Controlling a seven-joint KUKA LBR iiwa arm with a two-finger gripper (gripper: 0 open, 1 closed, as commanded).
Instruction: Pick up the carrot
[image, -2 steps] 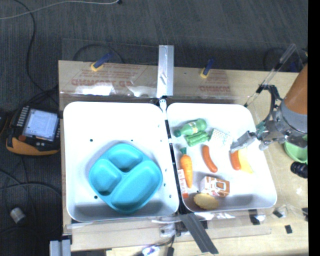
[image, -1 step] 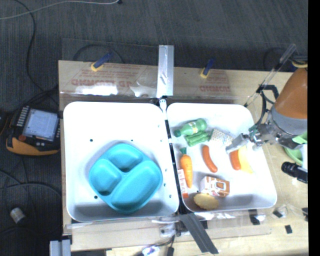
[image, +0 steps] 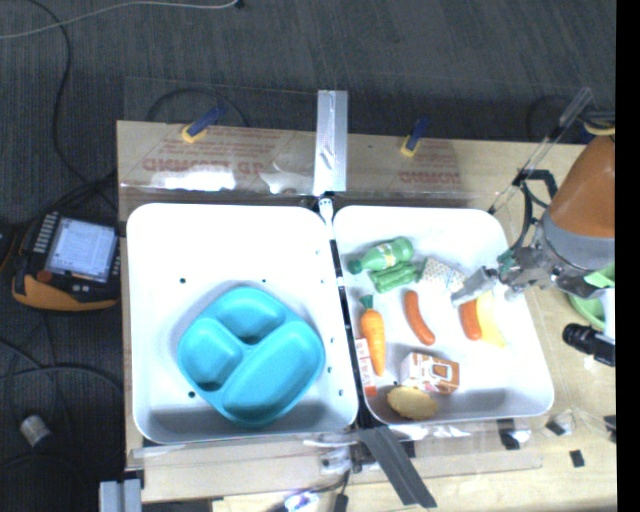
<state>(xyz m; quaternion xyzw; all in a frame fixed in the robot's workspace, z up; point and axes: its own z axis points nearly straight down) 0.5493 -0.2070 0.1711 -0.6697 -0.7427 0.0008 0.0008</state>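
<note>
On the far left, off the bench, a handheld device (image: 72, 258) with a lit screen on the dark floor. Next, the left bin (image: 150, 300), holding a blue divided plate (image: 250, 352) with three compartments, set toward the near side. Just past the divider, in the right bin (image: 520, 390), the carrot (image: 373, 338): lying against the bin's left wall, long axis running nearly straight up and down the view, green top end pointing toward the far edge, orange body tapering toward the near edge, beside a small red-and-white packet. Above it, a green bottle (image: 383, 256) on its side. To the right of the carrot, a red sausage (image: 419, 316), tilted, apart from the carrot. Nearer the front, a small carton (image: 432, 371) and a potato (image: 411, 402) touching it. Further right, a silvery wrapper (image: 437, 272), then an orange piece and a yellow piece (image: 480, 319) side by side. Over these, the gripper (image: 478, 288), well apart from the carrot, hanging above the right part of the bin; whether its fingers are spread or pressed together cannot be told. At the right edge, the orange band (image: 590, 195) of the arm.
</note>
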